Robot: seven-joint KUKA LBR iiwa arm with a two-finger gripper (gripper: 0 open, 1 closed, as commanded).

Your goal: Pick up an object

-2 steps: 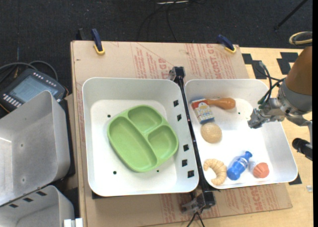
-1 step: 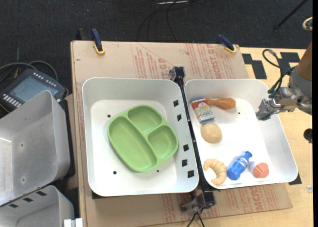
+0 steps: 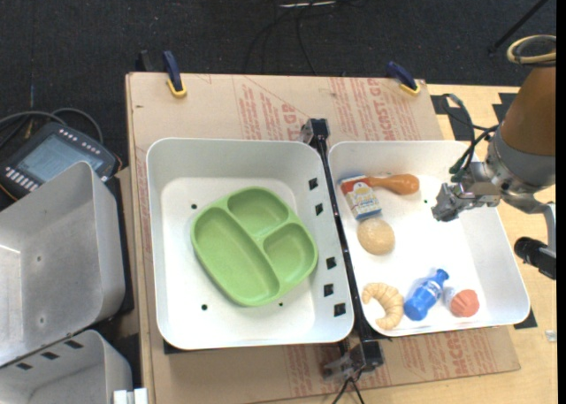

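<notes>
The croissant [image 3: 384, 302] sits at the right bin's [image 3: 495, 243] front rim; the gripper [image 3: 445, 205] hovers over bare floor behind it, grip state unreadable. Approach step; next, descend onto one item.

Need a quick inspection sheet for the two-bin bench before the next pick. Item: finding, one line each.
Surface: cardboard bench bearing left bin and right bin.
Job's things: in right bin, drumstick, carton, round bun, croissant, blue bottle, orange shell.
Clutter: green divided tray in left bin.
Gripper: gripper over right bin's upper part, holding nothing visible.
Cables: black cables on floor behind bench.
Surroundings: clamps at bench's back edge; pendant and grey bins on the left.
</notes>
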